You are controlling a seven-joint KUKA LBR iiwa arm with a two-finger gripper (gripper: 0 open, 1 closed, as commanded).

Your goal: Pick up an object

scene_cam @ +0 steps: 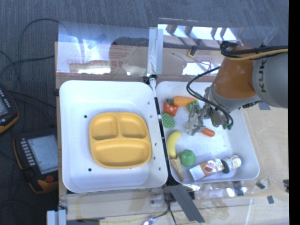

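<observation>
- The grey arm with its orange band reaches in from the right and hangs its gripper (197,124) low over the middle of the right bin (248,149).
- Its fingers point down toward the bin floor; whether they are spread or pressed together cannot be told, and nothing is seen between them.
- A small orange carrot piece (207,132) lies just beside the fingertips.
- Toward the bin's far edge lie a longer carrot (183,101), a red pepper (170,108) and a green leafy piece (168,122).
- Along the left wall a banana (173,143) rests, with a green apple (187,157) near it.
- A bottle (215,166) lies on its side by the near edge.
- The left bin (75,97) carries a yellow divided tray (121,139) at its centre.
</observation>
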